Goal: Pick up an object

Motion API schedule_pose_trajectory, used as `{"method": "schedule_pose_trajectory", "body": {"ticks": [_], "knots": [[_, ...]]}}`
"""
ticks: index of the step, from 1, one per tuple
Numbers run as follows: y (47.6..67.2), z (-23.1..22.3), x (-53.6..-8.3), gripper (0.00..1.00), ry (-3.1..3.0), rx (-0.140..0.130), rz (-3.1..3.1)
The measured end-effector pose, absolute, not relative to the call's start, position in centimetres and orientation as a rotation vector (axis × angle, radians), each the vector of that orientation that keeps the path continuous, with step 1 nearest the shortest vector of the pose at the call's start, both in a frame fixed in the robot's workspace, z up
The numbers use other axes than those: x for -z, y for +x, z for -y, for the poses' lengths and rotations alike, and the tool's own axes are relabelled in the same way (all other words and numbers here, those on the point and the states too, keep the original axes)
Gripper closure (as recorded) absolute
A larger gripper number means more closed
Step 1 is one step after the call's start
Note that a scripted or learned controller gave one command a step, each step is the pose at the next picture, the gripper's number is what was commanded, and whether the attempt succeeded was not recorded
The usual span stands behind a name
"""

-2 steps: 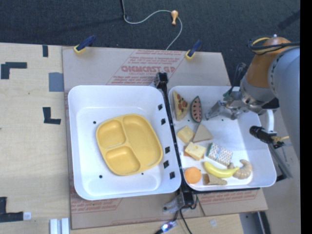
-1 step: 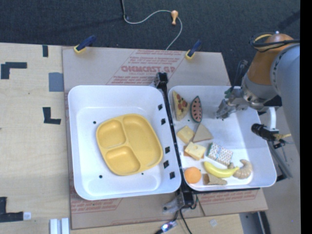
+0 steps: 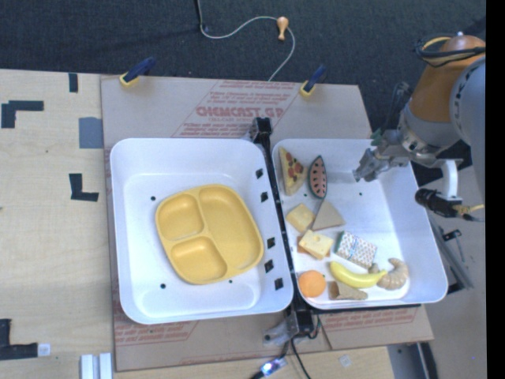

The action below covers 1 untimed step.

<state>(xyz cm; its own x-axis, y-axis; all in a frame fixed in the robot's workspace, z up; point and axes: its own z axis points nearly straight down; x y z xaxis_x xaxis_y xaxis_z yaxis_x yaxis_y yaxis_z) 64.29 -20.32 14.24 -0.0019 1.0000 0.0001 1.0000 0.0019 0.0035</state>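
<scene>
Yellow divided tray [image 3: 208,233] lies in the left bin [image 3: 126,212]

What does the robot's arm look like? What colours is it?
The arm is chunky, rounded and grey, with a bright orange band above the wrist. A dark cable loops over the orange part. At its end sits a small grey metal gripper.

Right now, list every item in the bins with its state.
claw: over the right bin, nothing seen in it
yellow tray: flat in the left bin, compartments bare
banana: lying flat
watermelon slice: lying beside pizza slice
orange: resting at the bin's near edge
</scene>
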Motion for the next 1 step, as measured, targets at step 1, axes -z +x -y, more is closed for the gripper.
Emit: {"method": "schedule_pose_trajectory", "body": {"ticks": [1], "knots": [[64.59,19.56,-18.77,1.00,2.217,-0.004,-2.222]]}}
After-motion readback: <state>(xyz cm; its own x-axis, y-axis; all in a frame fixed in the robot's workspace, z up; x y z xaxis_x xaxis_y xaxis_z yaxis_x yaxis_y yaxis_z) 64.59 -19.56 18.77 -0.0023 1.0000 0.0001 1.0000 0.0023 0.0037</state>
